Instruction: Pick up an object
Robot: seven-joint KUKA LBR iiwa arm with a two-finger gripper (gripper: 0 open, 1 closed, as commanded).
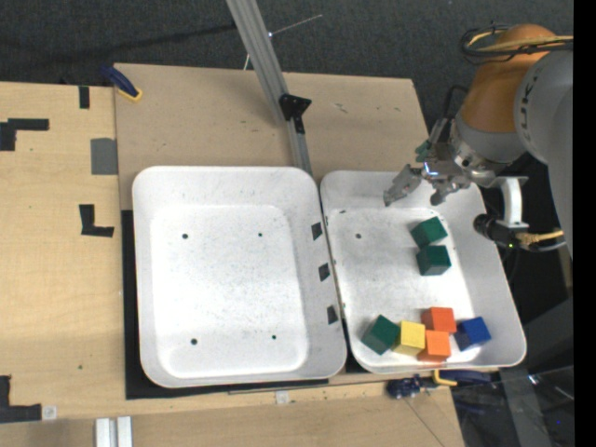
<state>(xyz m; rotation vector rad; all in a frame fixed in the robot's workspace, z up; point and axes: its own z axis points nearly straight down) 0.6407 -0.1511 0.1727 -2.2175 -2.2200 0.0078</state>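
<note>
Task objects: a set of small coloured blocks, all lying in the right bin [484, 277]. Two dark green blocks [430, 245] sit near the bin's middle right, touching or nearly so, one above the other in the camera view. Along the bin's near edge a cluster lies together: a green block [380, 333], a yellow block [412, 335] just beside it, two orange blocks [438, 331] touching each other, and a blue block [473, 331] at the right end. My tool [424, 189] hangs over the far end of the right bin, above the dark green pair and apart from them; its two fingers are spread, and nothing sits between them. My arm [512, 91] reaches in from the right, grey with the orange band above the wrist. The left bin [149, 250] lies just beside the right one on the wooden counter [56, 277]. A slanted metal bar [270, 63] crosses the counter toward the gap between the bins.
</note>
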